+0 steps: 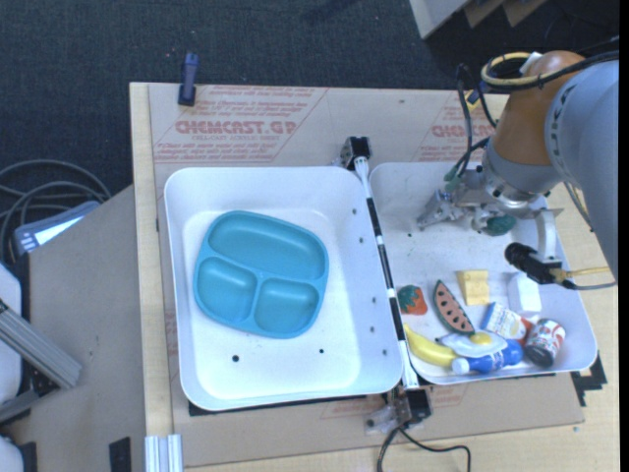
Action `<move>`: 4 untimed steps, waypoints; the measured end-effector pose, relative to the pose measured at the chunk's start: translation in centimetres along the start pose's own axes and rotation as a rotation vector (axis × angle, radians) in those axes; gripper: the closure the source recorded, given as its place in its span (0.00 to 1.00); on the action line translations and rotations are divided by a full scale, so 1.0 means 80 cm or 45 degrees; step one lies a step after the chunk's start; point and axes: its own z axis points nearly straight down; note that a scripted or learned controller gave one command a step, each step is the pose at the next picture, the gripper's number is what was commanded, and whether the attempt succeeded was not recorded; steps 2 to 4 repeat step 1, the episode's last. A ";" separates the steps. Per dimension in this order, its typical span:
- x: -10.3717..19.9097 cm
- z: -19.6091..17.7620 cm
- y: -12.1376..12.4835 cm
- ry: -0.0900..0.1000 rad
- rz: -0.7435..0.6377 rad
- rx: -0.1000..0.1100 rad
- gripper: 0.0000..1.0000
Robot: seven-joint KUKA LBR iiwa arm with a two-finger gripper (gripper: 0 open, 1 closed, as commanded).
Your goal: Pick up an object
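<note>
The pincer [462, 209] hung over the right bin [423, 190]; I could not tell its state. Below it lay the watermelon slice [449, 308] and banana [429, 347].

- Bench board [295, 116]: brown sheet with red print, beneath both bins.
- Blue clamp [188, 77]: on the board's far left edge.
- Grey cables [49, 190]: coiled on the dark floor, left of the bench.

Dark blue-grey carpet [197, 18] surrounds a bench topped with printed brown board [285, 121], with grey cables [49, 180] coiled on the floor at left.
</note>
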 end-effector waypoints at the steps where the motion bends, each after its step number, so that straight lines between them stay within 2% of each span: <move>1: -0.034 0.018 0.037 0.001 0.008 0.027 0.00; 4: -0.034 0.018 0.037 0.001 0.008 0.027 0.00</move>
